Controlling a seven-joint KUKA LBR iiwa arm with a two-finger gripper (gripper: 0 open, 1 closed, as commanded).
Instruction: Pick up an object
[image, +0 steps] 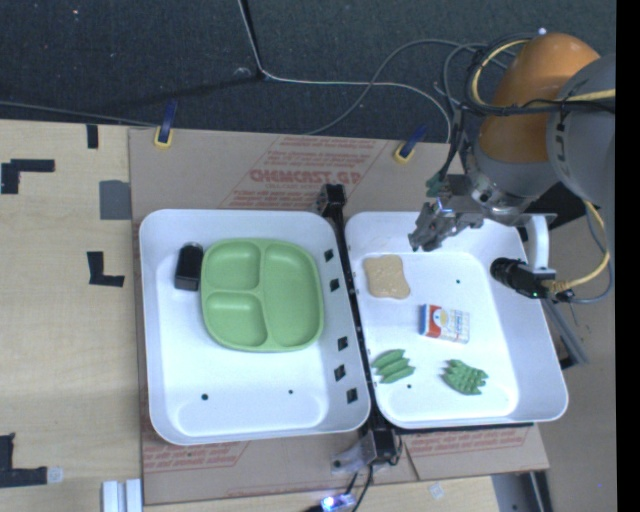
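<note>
In the right bin (520, 400) lie a tan slice of bread (386, 277), a small white carton with red and blue print (443, 322), a green pea pod (393, 366) and a green leafy piece (464, 377). My gripper (428, 236) hangs over the bin's far left part, just above and to the right of the bread, with nothing seen between its fingers. The left bin (160, 330) holds a green divided plate (262, 294) and a small black block (188, 267) at the plate's left.
Black clips run along the divider between the bins (345, 300). A black fitting with cable (520, 275) sits at the right bin's right rim. Cables loop above the bench near the arm. Cardboard lies under both bins.
</note>
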